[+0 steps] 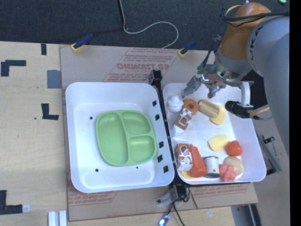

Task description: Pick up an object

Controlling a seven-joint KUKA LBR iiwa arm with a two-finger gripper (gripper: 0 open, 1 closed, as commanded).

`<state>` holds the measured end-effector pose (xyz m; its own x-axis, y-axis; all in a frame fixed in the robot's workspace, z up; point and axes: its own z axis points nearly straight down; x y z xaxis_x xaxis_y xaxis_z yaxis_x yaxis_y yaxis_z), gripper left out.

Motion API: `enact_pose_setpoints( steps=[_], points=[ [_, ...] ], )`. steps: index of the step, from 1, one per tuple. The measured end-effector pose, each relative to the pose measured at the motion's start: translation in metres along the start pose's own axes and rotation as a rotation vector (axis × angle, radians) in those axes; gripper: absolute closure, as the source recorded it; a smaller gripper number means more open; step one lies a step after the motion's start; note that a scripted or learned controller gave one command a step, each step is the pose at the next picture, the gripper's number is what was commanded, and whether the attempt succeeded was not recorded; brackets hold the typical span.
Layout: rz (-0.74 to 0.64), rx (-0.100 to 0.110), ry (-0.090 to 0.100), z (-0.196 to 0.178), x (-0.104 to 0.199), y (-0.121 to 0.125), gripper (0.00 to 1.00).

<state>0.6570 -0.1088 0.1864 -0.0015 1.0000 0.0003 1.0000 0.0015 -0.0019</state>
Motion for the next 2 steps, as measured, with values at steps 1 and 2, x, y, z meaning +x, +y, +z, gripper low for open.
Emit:
enact_pose_setpoints(
  steps=[1,2],
  points=[
    [-0.007,0.001,0.003,-0.027,0.079,-0.048,0.0],
    [-0.006,-0.005,0.002,-0.096,0.128,-0.091,0.0]
  ],
)
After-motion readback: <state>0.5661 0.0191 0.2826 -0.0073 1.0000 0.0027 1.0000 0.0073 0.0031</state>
